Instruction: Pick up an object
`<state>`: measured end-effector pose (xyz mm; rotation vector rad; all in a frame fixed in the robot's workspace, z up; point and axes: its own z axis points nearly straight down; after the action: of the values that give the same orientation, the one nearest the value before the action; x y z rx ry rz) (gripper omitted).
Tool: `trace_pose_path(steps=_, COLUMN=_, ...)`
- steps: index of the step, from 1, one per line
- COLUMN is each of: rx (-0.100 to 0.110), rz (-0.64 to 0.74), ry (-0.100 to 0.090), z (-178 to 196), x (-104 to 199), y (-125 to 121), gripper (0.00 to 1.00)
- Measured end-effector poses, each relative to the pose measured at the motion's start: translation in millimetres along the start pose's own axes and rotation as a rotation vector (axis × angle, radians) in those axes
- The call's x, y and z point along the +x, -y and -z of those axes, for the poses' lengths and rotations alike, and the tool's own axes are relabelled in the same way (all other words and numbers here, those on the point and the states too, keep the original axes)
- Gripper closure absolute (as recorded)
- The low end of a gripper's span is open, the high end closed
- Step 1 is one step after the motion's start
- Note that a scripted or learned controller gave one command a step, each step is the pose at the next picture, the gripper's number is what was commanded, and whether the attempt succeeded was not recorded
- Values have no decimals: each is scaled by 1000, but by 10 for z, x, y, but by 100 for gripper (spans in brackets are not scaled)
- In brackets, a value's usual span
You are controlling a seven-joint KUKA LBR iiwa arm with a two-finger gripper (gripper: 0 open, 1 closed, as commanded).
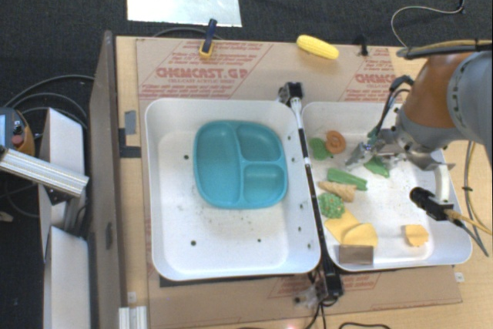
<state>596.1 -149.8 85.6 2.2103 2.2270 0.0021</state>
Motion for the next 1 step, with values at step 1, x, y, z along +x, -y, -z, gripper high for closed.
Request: trace_pose_path(steps=1, rx=-2, rz=-7, ry=1, z=0, x=-420, y=-247, gripper=0)
